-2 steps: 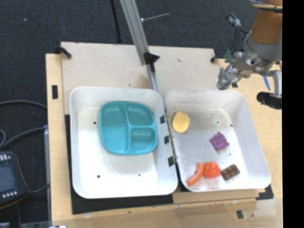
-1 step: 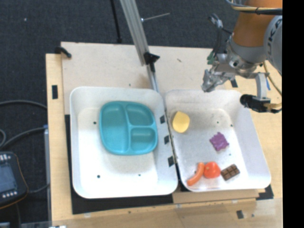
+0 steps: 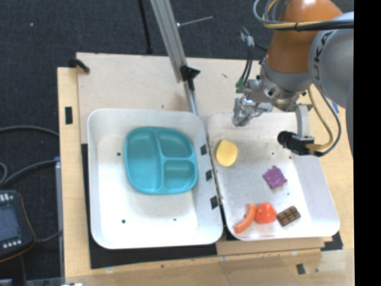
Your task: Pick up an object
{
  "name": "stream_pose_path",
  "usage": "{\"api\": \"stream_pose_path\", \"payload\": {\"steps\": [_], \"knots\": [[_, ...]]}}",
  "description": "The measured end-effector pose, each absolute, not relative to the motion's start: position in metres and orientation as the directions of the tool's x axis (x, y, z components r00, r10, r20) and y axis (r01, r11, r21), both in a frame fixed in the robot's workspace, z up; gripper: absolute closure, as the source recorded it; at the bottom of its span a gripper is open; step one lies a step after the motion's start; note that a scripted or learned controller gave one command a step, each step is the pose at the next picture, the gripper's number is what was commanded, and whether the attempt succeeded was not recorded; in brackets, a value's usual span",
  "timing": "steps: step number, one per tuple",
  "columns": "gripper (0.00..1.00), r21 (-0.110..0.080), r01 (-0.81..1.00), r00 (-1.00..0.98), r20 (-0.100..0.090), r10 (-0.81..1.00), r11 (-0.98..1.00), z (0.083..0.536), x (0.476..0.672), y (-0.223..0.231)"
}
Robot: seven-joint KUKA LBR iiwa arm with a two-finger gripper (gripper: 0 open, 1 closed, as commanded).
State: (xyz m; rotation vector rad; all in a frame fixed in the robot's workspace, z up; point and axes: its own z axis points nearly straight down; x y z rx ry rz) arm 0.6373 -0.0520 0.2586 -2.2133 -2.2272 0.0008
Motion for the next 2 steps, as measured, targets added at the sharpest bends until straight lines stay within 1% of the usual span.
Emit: {"api": "stream_pose_path", "payload": {"steps": [1,2], "knots": [[1.00,0.001,1.000,-0.007,0.002,1.000,0.007,0.265,0.621,-0.006],[1.00,0.000,1.000,-0.008,0.001,1.000,0.008,0.254,0.612,0.048]]}}
